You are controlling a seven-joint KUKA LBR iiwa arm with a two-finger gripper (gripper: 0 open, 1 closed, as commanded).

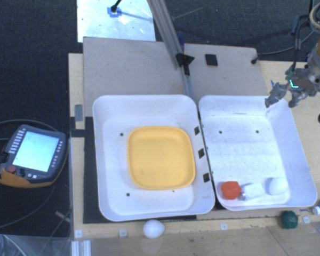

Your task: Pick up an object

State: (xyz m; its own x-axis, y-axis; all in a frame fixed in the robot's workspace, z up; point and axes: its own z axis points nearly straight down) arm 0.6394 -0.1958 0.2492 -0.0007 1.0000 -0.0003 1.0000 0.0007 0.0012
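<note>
A single camera hangs above the bench (240,233) and looks down at a slant, from fairly far off. Both white bins sit in the lower middle of the frame, the left bin (109,143) and right bin (245,116) side by side. Dark floor (26,63) fills the left side.

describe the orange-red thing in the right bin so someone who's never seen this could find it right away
Start at the right bin of the two white bins and look along its near edge. Three small things lie in a row there; the orange-red ball is the leftmost, beside a white piece and a white ball. It is the one coloured thing in that bin.
</note>
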